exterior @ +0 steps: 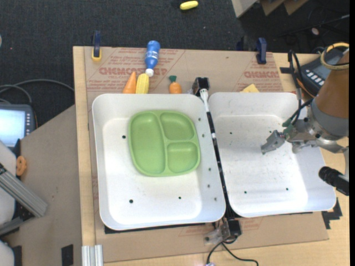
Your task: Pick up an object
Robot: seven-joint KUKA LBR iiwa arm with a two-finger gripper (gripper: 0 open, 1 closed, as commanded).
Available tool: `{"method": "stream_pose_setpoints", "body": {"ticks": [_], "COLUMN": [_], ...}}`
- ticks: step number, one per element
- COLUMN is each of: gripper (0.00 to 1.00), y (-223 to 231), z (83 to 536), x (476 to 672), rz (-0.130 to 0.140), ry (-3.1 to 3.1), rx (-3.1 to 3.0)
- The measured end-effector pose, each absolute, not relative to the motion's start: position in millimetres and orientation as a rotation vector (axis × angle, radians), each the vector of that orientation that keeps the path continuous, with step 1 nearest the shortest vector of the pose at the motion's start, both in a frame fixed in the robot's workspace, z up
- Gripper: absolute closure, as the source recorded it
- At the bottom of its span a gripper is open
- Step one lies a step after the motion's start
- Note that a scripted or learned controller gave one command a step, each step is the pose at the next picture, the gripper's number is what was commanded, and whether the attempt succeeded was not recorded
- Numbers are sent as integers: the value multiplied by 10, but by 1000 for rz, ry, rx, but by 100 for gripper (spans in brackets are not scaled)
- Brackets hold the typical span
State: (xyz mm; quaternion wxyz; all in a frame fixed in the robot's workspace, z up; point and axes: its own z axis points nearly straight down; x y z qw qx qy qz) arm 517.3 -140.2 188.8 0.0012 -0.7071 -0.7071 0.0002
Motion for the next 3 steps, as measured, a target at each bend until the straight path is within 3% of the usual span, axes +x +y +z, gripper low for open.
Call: {"method": "stream_pose_setpoints", "body": {"ticks": [1, 2, 3], "gripper": [0, 100, 100], "y": [-901, -938, -2329], "z": [1353, 1490, 1827], "x": [5364, 5370, 5075], "rz": [3, -1, 6], "ry": [-2222, -2221, -2214], "rx": [-2209, -2222, -2244]}}
